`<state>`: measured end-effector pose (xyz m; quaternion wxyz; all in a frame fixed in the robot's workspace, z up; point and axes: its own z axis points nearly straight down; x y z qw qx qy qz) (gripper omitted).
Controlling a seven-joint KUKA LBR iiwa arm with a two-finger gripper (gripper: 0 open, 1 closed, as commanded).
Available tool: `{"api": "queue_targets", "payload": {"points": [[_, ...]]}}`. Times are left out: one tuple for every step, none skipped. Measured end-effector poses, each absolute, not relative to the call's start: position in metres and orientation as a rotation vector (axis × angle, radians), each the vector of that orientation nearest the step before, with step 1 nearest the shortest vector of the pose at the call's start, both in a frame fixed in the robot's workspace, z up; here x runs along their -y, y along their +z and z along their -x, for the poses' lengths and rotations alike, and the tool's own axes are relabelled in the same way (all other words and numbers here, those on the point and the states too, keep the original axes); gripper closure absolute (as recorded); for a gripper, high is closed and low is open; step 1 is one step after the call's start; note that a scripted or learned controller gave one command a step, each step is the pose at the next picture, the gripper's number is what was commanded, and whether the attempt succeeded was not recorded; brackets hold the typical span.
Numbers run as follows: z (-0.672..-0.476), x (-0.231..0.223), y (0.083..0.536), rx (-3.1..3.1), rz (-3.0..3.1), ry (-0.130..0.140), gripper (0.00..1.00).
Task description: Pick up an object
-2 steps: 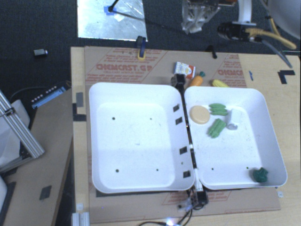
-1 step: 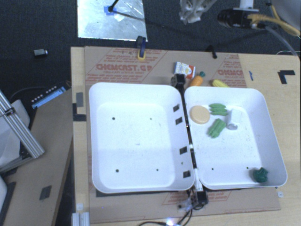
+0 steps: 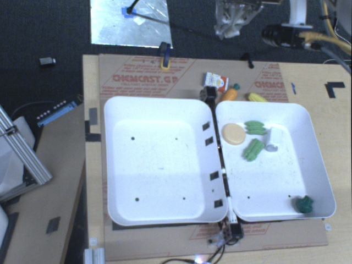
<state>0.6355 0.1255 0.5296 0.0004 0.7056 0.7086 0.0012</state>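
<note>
- The gripper (image 3: 234, 21) is hovering at the frame's top, right of center; its grip state cannot be told.
- The green pod (image 3: 253, 149) is lying in the right bin (image 3: 316, 147), directly below the gripper in frame, long axis running diagonally.

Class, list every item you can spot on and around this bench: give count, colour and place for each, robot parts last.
Shallow plastic bins: two, white, side by side on the bench.
Round flat disc: one, tan, right bin, upper left.
Pod-shaped toys: two, green, right bin, beside the disc.
Small pale object: one, grey-white, right of the lower pod.
Lumpy toy: one, dark green, right bin's near right corner.
Carrot-like toy: one, orange, behind the bins.
Banana-like toy: one, yellow, behind the right bin.
Metal sheet: one, silver, floor upper left.
Gripper: one, grey, above the bench's far edge.
</note>
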Motion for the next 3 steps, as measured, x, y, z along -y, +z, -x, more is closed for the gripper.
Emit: {"api": "queue_targets", "payload": {"points": [[-0.669, -0.062, 0.535, -2.214, -2.224, 0.002, 1.0], [-0.65, -0.051, 0.536, -2.221, -2.22, 0.003, 1.0], [-0.669, -0.006, 0.535, -2.216, -2.222, 0.002, 1.0]]}}
